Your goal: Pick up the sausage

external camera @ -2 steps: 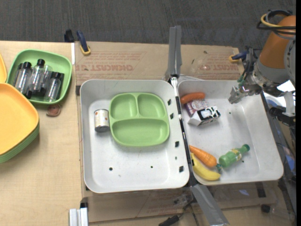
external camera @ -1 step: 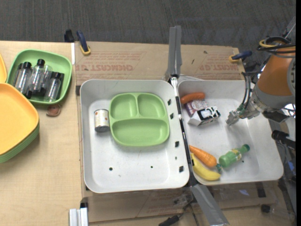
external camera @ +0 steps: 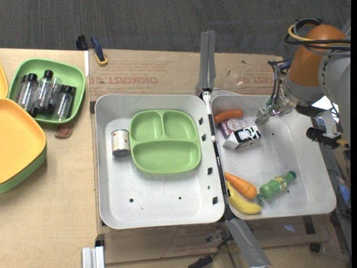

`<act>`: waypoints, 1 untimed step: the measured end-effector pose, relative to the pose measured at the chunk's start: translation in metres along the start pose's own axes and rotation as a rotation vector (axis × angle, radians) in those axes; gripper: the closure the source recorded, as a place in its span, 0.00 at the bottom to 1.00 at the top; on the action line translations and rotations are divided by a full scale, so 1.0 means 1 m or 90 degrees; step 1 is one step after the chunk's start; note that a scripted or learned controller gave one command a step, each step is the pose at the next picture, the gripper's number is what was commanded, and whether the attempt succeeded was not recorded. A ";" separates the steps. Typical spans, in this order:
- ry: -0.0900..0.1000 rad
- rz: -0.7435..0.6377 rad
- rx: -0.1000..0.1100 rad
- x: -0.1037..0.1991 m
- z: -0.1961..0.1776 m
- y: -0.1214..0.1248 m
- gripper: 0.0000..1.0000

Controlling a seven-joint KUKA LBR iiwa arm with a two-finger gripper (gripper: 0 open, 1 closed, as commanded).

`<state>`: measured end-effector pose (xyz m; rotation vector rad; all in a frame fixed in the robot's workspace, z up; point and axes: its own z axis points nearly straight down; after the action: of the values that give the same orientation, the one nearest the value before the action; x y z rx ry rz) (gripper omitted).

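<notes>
The sausage (external camera: 228, 115) is a short red-orange link lying near the back left corner of the right bin (external camera: 312, 175), just above a purple packet (external camera: 226, 128). My gripper (external camera: 264, 116) hangs low over the back of the same bin, a short way to the right of the sausage and apart from it. Nothing shows in its grasp. A white and black box (external camera: 243, 137) lies just below and left of the gripper tip.
A carrot (external camera: 241, 184), a banana (external camera: 244, 204) and a green bottle (external camera: 275, 185) lie at the right bin's front. The left bin (external camera: 111, 194) bears a green divided plate (external camera: 165, 141) and a small can (external camera: 120, 143). A green tray of bottles (external camera: 47, 91) and yellow plates (external camera: 19, 144) sit at far left.
</notes>
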<state>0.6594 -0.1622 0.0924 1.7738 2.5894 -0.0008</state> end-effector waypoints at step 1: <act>0.001 -0.169 0.000 0.042 0.000 0.016 1.00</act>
<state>0.6593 -0.1172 0.0925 1.4161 2.8024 -0.0012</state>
